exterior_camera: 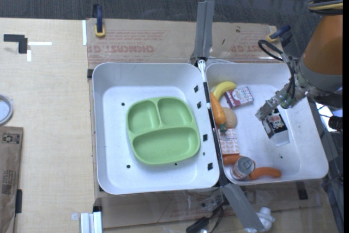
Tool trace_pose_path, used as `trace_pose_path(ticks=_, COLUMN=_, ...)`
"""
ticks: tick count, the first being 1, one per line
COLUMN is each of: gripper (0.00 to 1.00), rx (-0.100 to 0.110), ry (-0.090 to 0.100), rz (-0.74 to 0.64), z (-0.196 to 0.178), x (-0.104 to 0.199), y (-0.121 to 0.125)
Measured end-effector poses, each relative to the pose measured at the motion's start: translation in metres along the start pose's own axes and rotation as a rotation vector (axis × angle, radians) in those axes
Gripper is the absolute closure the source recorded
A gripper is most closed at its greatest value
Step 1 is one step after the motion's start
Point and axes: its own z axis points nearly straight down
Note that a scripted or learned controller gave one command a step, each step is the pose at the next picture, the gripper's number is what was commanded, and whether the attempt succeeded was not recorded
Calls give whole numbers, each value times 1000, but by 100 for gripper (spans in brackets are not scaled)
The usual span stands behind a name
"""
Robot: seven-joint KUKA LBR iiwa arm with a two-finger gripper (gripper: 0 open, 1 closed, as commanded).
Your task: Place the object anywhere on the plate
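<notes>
A green three-compartment plate [162, 131] lies in the middle of the left bin [109, 117] with nothing on it. My gripper [274, 121] hangs low over the right bin [305, 161], towards its right half, reaching in from the upper right. A small black-and-white piece [276, 123] sits right at its tip, and I cannot tell whether that is a held object or part of the gripper. The gripper stands well to the right of the plate, across the wall between the bins.
Along the right bin's left side lie a banana [223, 88], an orange carrot [218, 111], a maroon-and-white box [239, 96], a red-and-white packet [229, 142], a metal can [242, 167] and an orange sausage-shaped piece [265, 173]. A grey upright post [204, 30] stands behind the bins.
</notes>
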Motion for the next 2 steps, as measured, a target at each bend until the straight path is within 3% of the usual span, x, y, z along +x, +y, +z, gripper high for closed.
trace_pose_path(ticks=1, gripper=100, rx=3, ry=2, rz=43, z=23, x=51, y=23)
trace_pose_path(ticks=2, gripper=100, rx=3, ry=1, rz=-229, z=22, x=113, y=67)
